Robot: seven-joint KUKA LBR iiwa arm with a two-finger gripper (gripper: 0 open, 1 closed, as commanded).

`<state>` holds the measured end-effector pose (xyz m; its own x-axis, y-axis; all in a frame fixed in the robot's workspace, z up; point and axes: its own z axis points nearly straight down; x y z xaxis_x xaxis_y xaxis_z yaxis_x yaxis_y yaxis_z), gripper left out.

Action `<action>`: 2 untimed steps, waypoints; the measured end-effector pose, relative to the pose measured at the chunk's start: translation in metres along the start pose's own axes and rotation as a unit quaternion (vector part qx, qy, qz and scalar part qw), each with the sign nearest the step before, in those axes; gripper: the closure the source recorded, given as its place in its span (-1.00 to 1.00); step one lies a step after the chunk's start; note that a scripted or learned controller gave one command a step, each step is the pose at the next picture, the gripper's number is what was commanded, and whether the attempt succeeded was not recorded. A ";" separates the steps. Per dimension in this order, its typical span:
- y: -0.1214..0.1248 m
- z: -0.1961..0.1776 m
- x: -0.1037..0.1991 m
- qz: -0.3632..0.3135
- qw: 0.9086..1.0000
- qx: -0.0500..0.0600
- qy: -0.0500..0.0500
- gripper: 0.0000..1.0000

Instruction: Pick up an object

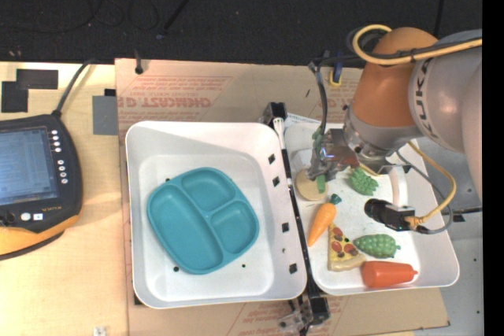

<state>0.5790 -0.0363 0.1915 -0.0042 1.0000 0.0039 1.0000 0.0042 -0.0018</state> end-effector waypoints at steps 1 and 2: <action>0.044 0.052 -0.079 0.005 1.000 0.001 -0.004 1.00; 0.006 0.002 -0.017 0.000 1.000 0.000 -0.001 1.00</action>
<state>0.5847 -0.0528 0.1899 -0.0036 1.0000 0.0020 1.0000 0.0036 -0.0026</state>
